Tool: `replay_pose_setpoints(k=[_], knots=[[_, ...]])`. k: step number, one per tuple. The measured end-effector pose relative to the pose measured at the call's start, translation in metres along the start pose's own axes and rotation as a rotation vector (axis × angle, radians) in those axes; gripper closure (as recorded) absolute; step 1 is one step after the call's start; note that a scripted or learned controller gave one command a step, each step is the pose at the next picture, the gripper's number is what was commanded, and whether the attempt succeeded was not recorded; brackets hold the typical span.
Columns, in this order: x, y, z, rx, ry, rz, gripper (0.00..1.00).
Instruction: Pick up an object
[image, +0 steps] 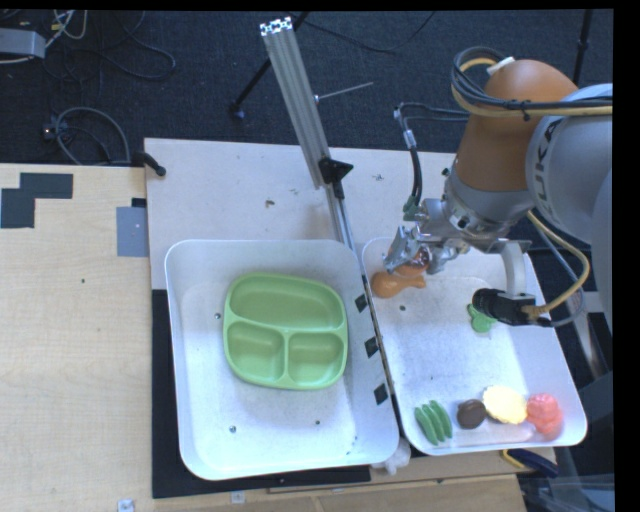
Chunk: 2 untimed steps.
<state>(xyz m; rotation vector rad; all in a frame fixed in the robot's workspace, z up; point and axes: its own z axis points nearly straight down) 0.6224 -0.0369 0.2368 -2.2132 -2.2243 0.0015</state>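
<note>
Toys along the near edge of the right bin (560, 385): green ribbed piece (434, 421), brown lump (471, 413), yellow piece (505, 404), pink piece (544, 413) at the near right corner. Left bin (190, 380): green divided plate (286, 331), nothing on it. Small green item (481, 319) toward the right bin's right edge. Orange toy (396, 282) at the far left corner of the right bin, directly under my gripper (412, 253); whether my fingers are spread or pinching it, I cannot tell. Step in hand, by my reckoning: the grasp or first lift. Next: a straight rise clear of the bin's wall.
</note>
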Motion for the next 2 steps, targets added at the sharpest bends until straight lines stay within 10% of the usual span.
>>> replay_pose_setpoints(k=[2], knots=[[0.099,-0.011,0.009,0.002,-0.001,0.001,1.0]])
